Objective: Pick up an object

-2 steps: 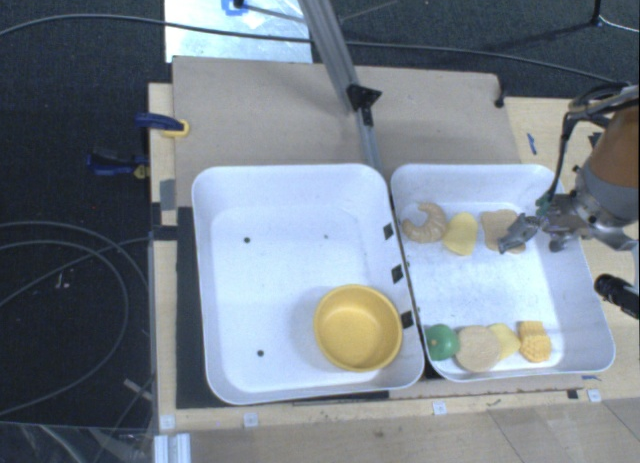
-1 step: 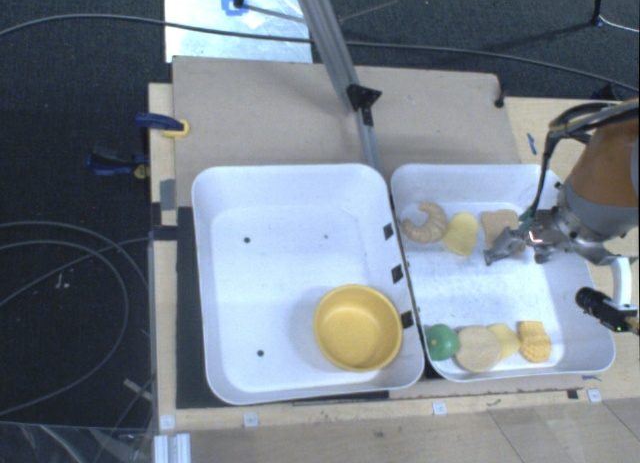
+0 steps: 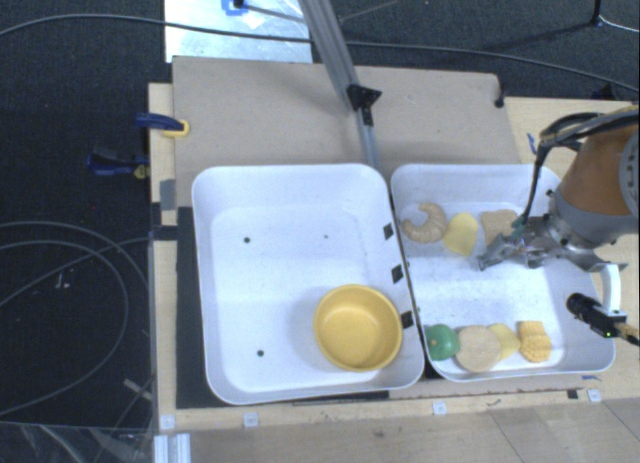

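Two white bins side by side, with the arm reaching into the right one.

The left bin (image 3: 250,201) holds a yellow bowl (image 3: 358,327) near its front right corner. In the right bin (image 3: 440,183), a croissant (image 3: 428,221), a pale yellow piece (image 3: 461,234) and a tan piece (image 3: 497,221) lie along the back; a green ball (image 3: 441,341), a round cracker (image 3: 478,348) and a yellow waffle piece (image 3: 534,341) sit along the front. The gripper (image 3: 497,254) hangs low just beside the tan piece; whether its fingers are apart or together cannot be told.
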Tool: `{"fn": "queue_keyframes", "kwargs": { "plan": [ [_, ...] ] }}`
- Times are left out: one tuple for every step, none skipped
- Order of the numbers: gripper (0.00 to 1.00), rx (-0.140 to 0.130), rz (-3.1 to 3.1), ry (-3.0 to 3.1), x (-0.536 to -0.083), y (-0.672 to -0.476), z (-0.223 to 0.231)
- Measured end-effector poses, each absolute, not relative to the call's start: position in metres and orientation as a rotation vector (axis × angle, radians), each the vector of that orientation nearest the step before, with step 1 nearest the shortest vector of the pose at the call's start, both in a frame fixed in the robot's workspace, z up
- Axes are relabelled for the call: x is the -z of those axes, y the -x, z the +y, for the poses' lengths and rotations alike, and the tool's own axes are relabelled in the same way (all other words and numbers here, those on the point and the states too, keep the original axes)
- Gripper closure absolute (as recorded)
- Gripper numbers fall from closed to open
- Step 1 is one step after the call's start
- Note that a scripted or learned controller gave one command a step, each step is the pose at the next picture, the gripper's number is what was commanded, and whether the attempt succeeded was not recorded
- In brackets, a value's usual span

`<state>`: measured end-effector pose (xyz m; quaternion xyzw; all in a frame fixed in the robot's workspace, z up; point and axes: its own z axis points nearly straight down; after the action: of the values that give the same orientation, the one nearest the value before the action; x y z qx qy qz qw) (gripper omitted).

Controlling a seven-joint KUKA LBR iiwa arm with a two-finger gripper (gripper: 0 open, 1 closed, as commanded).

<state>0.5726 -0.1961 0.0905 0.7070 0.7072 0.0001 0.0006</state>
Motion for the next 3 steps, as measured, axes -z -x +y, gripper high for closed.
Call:
{"fn": "queue_keyframes", "kwargs": {
  "plan": [
    [1.0,-0.004,2.219,-2.218,-0.102,-0.574,-0.196],
    [1.0,-0.004,2.216,-2.218,-0.162,-0.569,-0.203],
    [1.0,-0.006,2.221,-2.21,-0.227,-0.568,-0.205]
  ]
}}
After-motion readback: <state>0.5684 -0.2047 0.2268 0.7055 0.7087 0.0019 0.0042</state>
